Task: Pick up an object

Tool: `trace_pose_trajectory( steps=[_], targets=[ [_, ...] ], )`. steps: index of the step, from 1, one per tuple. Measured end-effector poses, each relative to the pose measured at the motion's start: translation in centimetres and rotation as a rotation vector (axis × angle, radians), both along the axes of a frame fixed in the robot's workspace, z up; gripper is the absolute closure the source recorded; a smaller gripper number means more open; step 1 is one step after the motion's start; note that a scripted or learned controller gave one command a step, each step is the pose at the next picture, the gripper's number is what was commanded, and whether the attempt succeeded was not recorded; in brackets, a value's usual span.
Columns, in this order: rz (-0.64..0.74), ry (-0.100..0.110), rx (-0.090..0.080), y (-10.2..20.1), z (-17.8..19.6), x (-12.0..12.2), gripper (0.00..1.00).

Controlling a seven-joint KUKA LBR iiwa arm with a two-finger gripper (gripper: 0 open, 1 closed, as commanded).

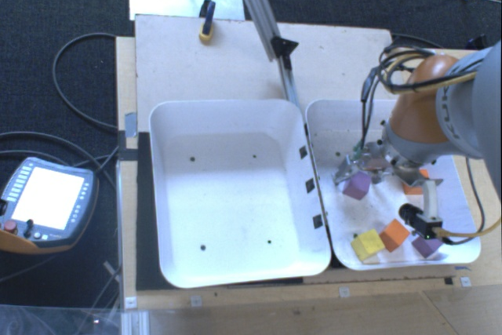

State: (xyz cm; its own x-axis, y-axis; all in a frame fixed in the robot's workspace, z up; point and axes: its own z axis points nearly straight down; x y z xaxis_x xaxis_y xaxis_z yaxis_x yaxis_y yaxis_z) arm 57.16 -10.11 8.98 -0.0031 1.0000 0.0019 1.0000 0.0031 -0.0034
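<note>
The pincer (362, 171) is working low inside the right bin (463, 251), reaching in from the right, and its metal fingers (345, 169) are splaying apart just above a purple cube (357, 184), so they are standing fairly wide and gripping nothing yet. Judging from this, the task is sitting at the approach stage: the arm is hovering over a candidate, but the close and the lift are both remaining to be done. The purple cube is lying near the bin's left wall, slightly tilted, matte, with soft-looking edges (probably foam, though that is a guess). Other pieces are resting towards the bin's near edge: a yellow block (367, 245), an orange block (394, 234) just beside it and a second purple block (427, 246). The left bin (169, 192) is sitting alongside on the surface (180, 51).
</note>
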Motion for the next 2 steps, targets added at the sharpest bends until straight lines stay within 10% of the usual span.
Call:
trace_pose_trajectory(
  steps=[1,2],
  targets=[
    [0.001,-0.002,-0.001,2.2,0.0,-2.3,0.0],
    [0.001,-0.007,-0.001,2.0,1.1,-2.1,1.0]
  ],
)
